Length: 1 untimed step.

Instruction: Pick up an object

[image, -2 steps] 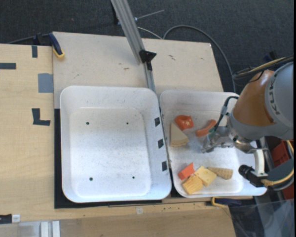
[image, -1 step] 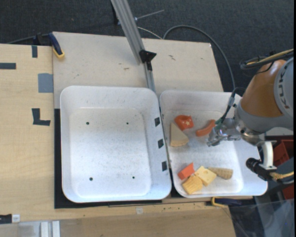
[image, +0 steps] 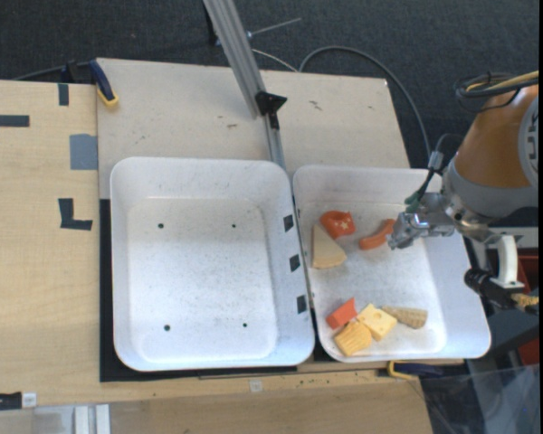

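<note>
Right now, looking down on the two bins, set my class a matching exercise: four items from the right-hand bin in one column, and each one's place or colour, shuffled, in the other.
Things:
1. red tomato-like piece
2. orange sausage-like piece
3. yellow waffle-like square
4. gripper

Descriptions:
A. nearest the bin's front edge
B. grey metal, over the bin's right half
C. by the divider, just above the beige wedge
D. curved, just left of the arm's tip

Pairs: 1-C, 2-D, 3-A, 4-B
</note>
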Tool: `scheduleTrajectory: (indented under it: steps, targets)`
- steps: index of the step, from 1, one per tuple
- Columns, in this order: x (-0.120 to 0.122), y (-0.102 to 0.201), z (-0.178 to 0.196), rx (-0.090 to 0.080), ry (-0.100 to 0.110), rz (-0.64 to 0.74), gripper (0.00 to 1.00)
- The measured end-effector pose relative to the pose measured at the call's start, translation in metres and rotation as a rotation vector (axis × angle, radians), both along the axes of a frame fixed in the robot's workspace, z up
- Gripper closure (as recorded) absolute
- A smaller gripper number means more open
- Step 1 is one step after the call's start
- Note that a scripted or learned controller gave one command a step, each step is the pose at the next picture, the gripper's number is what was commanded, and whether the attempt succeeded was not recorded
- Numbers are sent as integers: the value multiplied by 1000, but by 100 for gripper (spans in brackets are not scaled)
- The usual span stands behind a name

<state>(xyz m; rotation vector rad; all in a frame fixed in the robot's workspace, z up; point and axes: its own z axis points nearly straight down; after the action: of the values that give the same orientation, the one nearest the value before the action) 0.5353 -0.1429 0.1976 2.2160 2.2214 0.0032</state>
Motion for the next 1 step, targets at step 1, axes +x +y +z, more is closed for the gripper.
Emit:
scheduleTrajectory:
  steps: [1]
  targets:
    - [-3,4,62,0,-1,0,100]
